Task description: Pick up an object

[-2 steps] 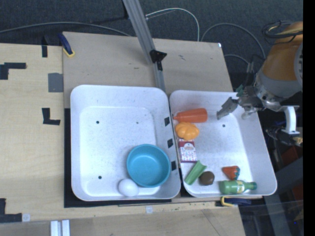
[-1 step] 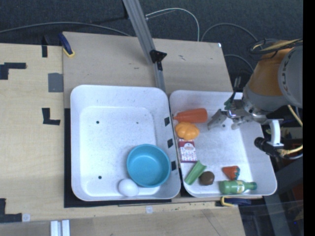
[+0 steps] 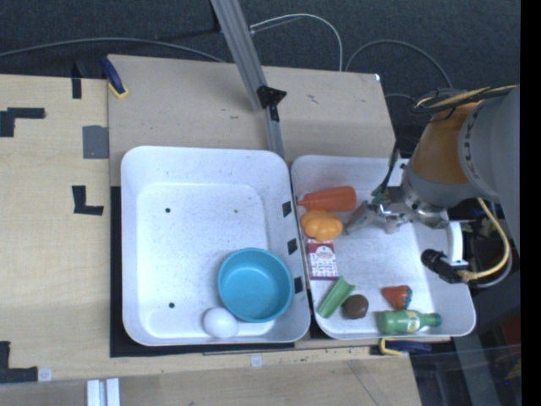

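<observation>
Gripper [image 3: 359,218] low in right bin [image 3: 439,324], jaws spread open, empty, beside orange fruit [image 3: 322,225]; blue bowl [image 3: 254,284] in left bin [image 3: 135,252].

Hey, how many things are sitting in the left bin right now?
2. A blue bowl sits near the left bin's front right corner, and a white ball lies just in front of it, touching its rim. The bowl's wall may hide something small.

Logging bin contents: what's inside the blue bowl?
The blue bowl in the left bin shows a bare blue interior. A white ball sits beside it, outside.
</observation>
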